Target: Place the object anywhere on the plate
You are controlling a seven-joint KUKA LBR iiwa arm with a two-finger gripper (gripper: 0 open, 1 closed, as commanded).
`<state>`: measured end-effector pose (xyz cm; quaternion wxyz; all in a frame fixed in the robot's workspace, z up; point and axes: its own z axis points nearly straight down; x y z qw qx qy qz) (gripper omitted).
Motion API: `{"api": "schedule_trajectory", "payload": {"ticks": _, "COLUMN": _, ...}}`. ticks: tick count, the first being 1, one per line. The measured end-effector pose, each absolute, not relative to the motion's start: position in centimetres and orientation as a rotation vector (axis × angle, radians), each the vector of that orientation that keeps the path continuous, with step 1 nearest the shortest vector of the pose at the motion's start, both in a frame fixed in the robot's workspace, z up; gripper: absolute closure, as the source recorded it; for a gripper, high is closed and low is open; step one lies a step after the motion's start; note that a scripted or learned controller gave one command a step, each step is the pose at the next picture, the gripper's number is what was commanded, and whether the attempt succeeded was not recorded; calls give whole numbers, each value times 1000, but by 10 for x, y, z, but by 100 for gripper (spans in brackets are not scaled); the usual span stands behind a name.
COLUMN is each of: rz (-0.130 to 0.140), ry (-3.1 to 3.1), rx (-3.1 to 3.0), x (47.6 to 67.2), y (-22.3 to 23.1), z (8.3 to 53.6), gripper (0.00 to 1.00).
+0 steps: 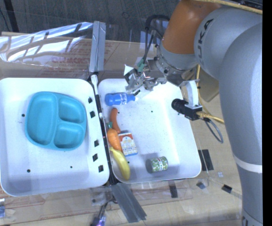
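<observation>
1. A glossy blue plastic plate [56,120], rounded and split into three compartments, lies in the left white bin [9,173].
2. The metal gripper [135,86] sits at the top of the right bin [185,145], just above a blue bottle [117,99] lying on its side; whether it is open or closed, I cannot tell.
3. Lower left in that bin: a tapered orange carrot [114,131], a small printed carton [128,143], a curved yellow banana [121,164].
4. A short green can [157,164] lies near the bottom edge.
</observation>
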<state>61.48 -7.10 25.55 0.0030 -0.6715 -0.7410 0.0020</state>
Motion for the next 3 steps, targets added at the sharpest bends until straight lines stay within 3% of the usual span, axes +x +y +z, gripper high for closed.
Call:
{"api": "schedule_trajectory", "payload": {"ticks": 1, "rz": 6, "ry": -2474, "rx": -1929, "x": 604, "y": 7, "z": 201, "gripper": 100}}
{"api": "schedule_trajectory", "payload": {"ticks": 2, "rz": 7, "ry": -2493, "rx": -1904, "x": 596, "y": 78, "z": 191, "gripper": 100}}
{"api": "schedule_trajectory", "payload": {"ticks": 3, "rz": 7, "ry": -2493, "rx": -1905, "x": 596, "y": 77, "z": 191, "gripper": 0}}
